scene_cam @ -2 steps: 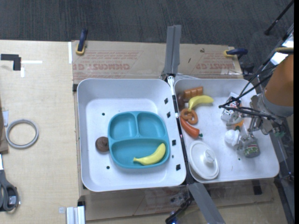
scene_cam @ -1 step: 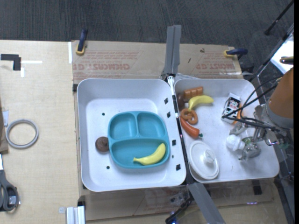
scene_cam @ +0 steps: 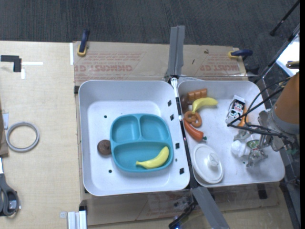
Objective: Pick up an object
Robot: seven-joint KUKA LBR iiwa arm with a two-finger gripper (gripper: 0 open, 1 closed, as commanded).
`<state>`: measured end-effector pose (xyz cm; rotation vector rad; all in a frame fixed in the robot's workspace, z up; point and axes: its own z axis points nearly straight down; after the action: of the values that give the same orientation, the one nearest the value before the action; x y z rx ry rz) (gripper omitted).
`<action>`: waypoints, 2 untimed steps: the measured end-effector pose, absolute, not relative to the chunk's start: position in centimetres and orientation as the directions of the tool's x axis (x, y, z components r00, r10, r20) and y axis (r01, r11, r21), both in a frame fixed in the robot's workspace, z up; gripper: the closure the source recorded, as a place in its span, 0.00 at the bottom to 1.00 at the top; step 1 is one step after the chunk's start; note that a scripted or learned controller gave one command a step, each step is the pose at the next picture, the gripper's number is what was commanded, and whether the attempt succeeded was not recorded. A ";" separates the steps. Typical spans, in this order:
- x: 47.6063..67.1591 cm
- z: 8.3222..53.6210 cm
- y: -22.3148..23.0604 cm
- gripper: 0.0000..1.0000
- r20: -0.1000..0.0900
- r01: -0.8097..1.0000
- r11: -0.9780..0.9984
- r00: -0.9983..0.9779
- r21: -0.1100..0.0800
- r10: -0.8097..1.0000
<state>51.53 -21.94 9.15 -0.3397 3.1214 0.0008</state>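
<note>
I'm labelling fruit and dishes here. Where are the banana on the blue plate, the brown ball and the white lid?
banana (scene_cam: 154, 159), camera view, mid-body.
brown ball (scene_cam: 104, 147), camera view, top.
white lid (scene_cam: 208, 162), camera view, knob.

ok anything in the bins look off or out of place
Nothing looks spilled or broken. The one oddity: a small brown round item sits on the left bin's floor, touching the teal divided tray rather than in it, while a banana lies in the tray's lower compartment. The right bin's items are loosely scattered.

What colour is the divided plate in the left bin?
Teal blue plate, seen clearly in the camera view.
</note>
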 end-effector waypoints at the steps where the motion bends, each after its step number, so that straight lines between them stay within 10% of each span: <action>1: 58.5 9.2 -18.8 0.00 -0.004 -0.197 0.980 -0.980 0.002 -0.197; 2: 52.1 9.2 -21.4 0.00 -0.003 -0.323 0.946 -0.946 0.000 -0.323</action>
<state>52.06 -21.39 9.20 -0.5140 3.0967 0.0006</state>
